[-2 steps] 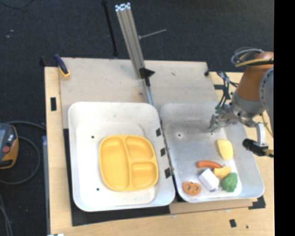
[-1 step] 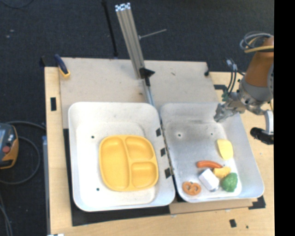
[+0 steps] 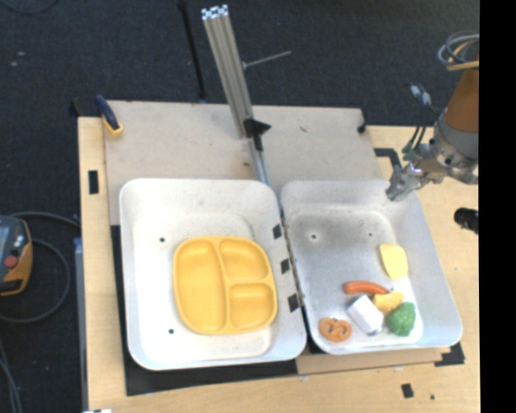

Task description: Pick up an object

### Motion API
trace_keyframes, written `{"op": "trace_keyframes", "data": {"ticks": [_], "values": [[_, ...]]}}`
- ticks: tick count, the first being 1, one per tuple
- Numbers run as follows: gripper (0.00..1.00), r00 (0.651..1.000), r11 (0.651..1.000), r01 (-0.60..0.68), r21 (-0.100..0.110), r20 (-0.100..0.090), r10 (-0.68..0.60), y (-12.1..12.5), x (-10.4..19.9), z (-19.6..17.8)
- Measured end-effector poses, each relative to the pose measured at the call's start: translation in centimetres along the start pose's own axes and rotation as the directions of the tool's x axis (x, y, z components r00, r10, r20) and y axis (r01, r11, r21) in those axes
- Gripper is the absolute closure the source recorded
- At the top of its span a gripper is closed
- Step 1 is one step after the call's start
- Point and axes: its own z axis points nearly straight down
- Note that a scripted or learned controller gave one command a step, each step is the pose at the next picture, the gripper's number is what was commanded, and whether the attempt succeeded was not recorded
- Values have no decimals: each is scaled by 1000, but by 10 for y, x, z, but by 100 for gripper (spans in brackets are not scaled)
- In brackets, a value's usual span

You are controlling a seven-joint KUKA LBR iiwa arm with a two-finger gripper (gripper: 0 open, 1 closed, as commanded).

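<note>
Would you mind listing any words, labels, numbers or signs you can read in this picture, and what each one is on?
No text reads anywhere in the camera view.
Checkerboard marker atop the metal post: a black-and-white pattern, no letters or digits.
Orange device at the left edge: it has a red spot, any marking too blurred to read.
Yellow divided tray, both white bins and the toy foods: no print visible.
</note>
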Motion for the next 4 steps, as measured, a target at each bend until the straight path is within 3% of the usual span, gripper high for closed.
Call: {"op": "trace_keyframes", "data": {"ticks": [3,4], "values": [[100,1000,1000,2,6,-4,-2,-5,140,-2],[100,1000,1000,4,5,-5,-4,-16,197,-18]]}}
